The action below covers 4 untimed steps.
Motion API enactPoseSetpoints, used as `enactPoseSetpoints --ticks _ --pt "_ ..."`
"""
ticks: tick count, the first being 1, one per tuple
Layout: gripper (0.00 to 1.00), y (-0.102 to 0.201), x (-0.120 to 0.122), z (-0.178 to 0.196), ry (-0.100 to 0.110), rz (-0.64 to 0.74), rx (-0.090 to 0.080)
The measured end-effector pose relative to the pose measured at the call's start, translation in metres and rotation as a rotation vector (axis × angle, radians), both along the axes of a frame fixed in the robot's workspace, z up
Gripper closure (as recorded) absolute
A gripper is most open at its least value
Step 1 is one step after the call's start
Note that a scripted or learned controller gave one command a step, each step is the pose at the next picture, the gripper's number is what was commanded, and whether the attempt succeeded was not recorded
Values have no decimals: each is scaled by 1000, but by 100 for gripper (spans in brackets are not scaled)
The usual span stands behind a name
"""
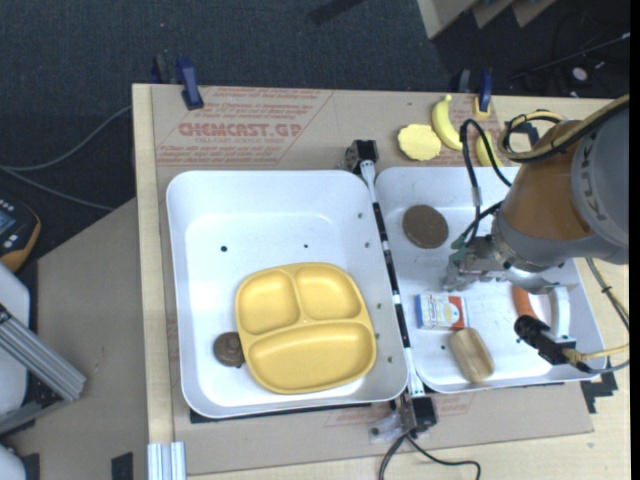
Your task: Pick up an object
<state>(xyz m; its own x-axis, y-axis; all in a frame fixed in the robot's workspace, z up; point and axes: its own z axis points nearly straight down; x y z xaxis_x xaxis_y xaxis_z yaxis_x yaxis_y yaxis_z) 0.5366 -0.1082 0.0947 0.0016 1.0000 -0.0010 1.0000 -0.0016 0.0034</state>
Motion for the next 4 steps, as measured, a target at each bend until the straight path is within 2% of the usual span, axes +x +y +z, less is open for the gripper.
enactPoseSetpoints --ticks 1,2,4 --pt "0 0 0 -1 1 0 0" --pt "0 7 -34 -11 9 0 3" --pt "0 11 -14 -10 2 2 0"
